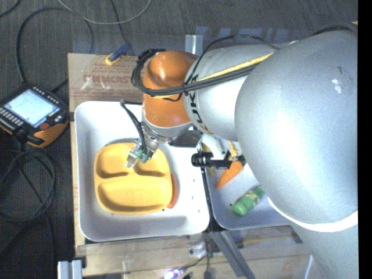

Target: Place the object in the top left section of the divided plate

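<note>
A yellow divided plate [125, 193] lies in the left white bin [87, 132]. It has two sections at the top and one wide section below. My gripper [138, 154] hangs over the ridge between the two top sections, at the right edge of the top left one. A small greenish bit shows at its tip; I cannot tell what it is. The orange wrist band [165, 95] and the grey arm cover the bin's back right part.
An orange-red thing [172, 195] lies against the plate's right rim. In the right bin [224, 214] are an orange carrot [228, 174] and a green bottle-shaped item [248, 200]. A control pendant [32, 114] and cables lie on the floor to the left.
</note>
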Controlling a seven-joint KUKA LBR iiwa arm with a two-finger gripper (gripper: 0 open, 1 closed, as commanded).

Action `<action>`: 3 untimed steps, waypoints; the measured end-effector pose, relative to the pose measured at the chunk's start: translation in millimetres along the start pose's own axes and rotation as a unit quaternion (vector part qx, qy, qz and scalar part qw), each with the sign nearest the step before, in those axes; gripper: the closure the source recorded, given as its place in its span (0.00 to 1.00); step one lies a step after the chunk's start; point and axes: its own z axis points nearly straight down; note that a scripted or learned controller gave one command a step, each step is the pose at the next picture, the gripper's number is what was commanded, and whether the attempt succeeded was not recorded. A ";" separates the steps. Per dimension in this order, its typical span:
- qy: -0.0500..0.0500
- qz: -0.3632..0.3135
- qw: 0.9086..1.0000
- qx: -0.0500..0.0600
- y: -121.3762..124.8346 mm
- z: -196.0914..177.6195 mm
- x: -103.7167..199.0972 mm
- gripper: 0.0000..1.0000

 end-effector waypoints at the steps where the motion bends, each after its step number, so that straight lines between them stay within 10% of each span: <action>1: 0.000 0.000 1.000 0.000 0.1 0.0 0.1 0.00; 2: 0.002 0.000 1.000 -0.001 1.1 -7.2 0.7 1.00; 3: 0.002 0.000 1.000 -0.001 1.2 -7.1 1.0 0.00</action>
